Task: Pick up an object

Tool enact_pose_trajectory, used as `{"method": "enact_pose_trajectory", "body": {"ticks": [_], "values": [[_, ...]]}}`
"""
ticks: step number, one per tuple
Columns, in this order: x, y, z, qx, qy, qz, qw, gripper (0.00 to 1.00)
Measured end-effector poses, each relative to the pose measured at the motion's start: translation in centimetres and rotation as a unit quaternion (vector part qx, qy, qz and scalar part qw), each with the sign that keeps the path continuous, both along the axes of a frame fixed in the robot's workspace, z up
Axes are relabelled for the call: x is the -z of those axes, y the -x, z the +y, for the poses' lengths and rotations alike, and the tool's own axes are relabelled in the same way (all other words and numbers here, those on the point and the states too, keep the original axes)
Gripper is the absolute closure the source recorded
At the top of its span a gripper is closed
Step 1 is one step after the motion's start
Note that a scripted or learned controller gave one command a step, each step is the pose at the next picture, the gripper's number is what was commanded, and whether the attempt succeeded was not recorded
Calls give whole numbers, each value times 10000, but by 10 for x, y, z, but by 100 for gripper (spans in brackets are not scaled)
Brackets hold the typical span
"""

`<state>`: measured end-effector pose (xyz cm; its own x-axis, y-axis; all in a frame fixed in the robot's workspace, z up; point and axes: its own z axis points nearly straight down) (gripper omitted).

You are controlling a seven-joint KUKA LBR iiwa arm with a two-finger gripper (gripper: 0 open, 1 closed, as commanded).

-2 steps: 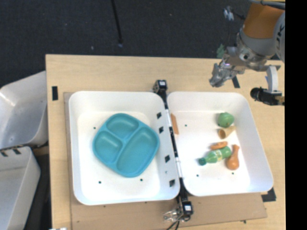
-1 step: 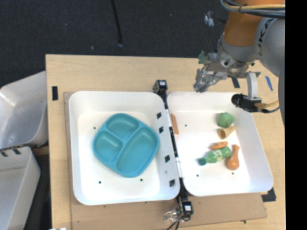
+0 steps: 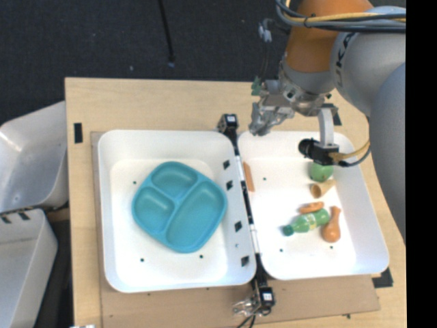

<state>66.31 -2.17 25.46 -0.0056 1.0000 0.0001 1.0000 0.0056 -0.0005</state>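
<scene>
Nearest the camera in the right-hand shallow white bin (image 3: pixel 355 251), a small green plastic bottle with an orange band (image 3: pixel 306 222) lies on its side, its cap end pointing toward the divider between the bins. Just beside it, to the right, a tan gourd-shaped toy (image 3: pixel 332 227) lies with its narrow neck pointing away from the camera. A little farther back sits a small orange wedge-shaped piece (image 3: pixel 314 208), then a pale cone-like piece (image 3: pixel 321 189), and touching that a round green fruit-like toy (image 3: pixel 319 171). Close along the divider lies a slim orange stick (image 3: pixel 249 177), well apart from the cluster. In the left-hand white bin (image 3: pixel 109 183) rests a blue plastic divided plate with three compartments (image 3: pixel 179 206), lying flat and turned at an angle.

Farther back, the grey arm with its orange band (image 3: pixel 321 19) reaches in from the right and bends down over the far edge of the right bin. The two-finger gripper (image 3: pixel 263 124) hangs at that bin's far left corner, near the divider and well apart from the toys. Nothing shows between its fingers; how far apart they stand cannot be told. A black fitting with cables (image 3: pixel 315 149) hangs beside the wrist, above the green toy.
</scene>
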Motion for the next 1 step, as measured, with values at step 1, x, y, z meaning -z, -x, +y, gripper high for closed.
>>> {"method": "enact_pose_trajectory", "body": {"ticks": [1], "values": [[-5, 7, 56, -2, -4, 0, 10000, 100]]}}
